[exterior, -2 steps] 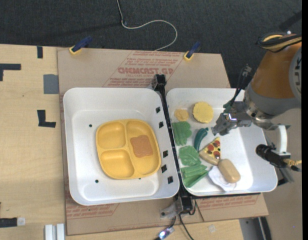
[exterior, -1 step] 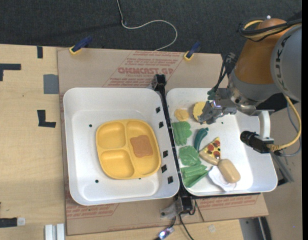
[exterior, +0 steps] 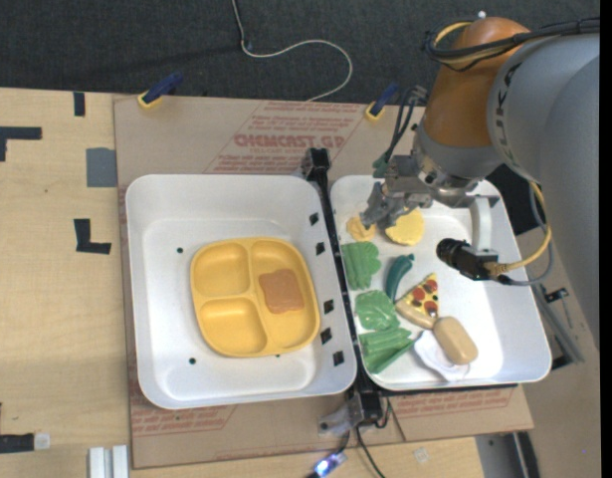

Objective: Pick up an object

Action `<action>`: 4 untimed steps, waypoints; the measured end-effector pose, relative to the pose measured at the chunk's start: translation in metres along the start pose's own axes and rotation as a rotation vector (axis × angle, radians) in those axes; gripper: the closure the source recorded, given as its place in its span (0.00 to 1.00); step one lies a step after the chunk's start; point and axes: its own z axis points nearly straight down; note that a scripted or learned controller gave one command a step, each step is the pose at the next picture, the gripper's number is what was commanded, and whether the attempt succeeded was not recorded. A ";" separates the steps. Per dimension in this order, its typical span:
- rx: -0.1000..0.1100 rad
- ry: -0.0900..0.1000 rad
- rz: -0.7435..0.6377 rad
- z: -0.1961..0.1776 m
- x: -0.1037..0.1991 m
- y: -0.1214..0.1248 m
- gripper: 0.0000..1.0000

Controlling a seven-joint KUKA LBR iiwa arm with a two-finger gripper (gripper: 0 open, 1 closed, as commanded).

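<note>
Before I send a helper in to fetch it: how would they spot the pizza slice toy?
Look in the right bin, the one crowded with toy food. Toward its near side, the pizza slice lies between a dark green pepper and a tan bread roll. It alone is a wedge with red dots.

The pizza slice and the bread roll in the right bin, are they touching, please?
Touching. The camera view shows the pizza slice lying against the bread roll, with no white bin floor visible between them.
</note>
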 end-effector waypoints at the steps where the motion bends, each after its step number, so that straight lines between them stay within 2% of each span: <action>1: -0.001 0.002 -0.002 0.002 0.048 0.040 1.00; 2: 0.000 0.001 0.002 -0.015 0.047 0.045 1.00; 3: 0.002 -0.001 0.004 -0.002 0.039 0.048 1.00; 4: 0.002 -0.001 0.003 0.005 0.047 0.042 1.00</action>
